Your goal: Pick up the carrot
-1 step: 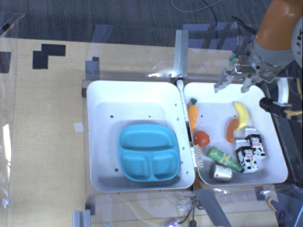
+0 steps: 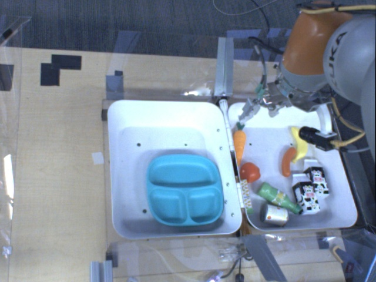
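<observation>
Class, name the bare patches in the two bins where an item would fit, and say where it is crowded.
Left bin: bare floor behind and left of the blue tray. Right bin: a bare patch between the carrot and banana; its front is crowded with tomato, green bottle and can.

I can't make out the gripper [image 2: 249,111]: it is small and blurred above the carrot's green top, near the far left corner of the right bin [image 2: 346,213]. The arm [image 2: 329,46] is cut off by the top and right edges of my view. It hides that bin's far right corner. The banana [image 2: 298,145] is partly covered by a black piece I can't identify. The print on the two small cartons [image 2: 311,190] is too small to read.
</observation>
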### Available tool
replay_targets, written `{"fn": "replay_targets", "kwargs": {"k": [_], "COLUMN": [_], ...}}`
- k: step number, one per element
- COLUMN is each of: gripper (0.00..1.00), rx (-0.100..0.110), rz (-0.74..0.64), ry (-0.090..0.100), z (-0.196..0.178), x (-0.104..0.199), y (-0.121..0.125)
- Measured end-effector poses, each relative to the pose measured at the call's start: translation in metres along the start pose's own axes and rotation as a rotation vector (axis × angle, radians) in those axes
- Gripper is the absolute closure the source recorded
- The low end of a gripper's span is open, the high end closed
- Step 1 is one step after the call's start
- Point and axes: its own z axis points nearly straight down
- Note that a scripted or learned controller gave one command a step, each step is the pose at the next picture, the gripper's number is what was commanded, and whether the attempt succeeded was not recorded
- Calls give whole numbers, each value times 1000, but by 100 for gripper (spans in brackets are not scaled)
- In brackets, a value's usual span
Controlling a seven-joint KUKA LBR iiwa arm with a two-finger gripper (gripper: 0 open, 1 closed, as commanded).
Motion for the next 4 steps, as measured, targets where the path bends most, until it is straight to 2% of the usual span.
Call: {"fn": "replay_targets", "kwargs": {"k": [1,2,3,4], "gripper": [0,0,0,0], "rx": [0,-2,-3,0], "rz": [-71,-141,-84,-144], "ry": [0,-1,-1,0], "z": [13,13,12,14], "x": [68,31,12,58], "y": [-3,-45,-12,-8]}}
